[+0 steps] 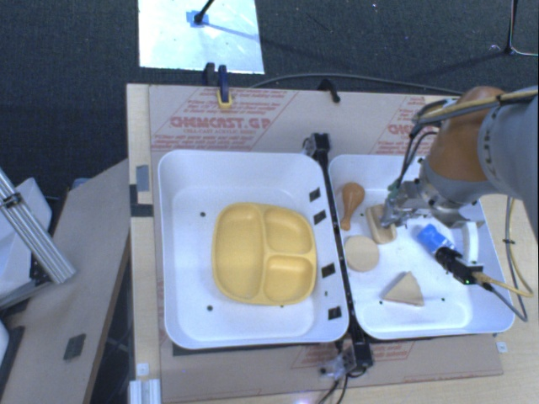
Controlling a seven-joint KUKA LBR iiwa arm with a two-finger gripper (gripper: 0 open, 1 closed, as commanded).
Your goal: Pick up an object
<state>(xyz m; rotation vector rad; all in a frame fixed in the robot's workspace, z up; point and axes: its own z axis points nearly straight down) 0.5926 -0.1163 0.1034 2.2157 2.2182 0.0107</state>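
The gripper (389,215) hangs low over the right bin (484,314), right at a small tan block (380,225) near the bin's middle. From here I cannot tell how its jaws stand or whether it has the block. At ten o'clock from the block lies a tan drumstick-shaped piece (349,200); at seven o'clock, a pale round disc (362,253); at five o'clock, a tan wedge (404,289). The grey arm (497,154) reaches in from three o'clock. At nine o'clock, the left bin (185,225) holds a yellow divided plate (264,253).
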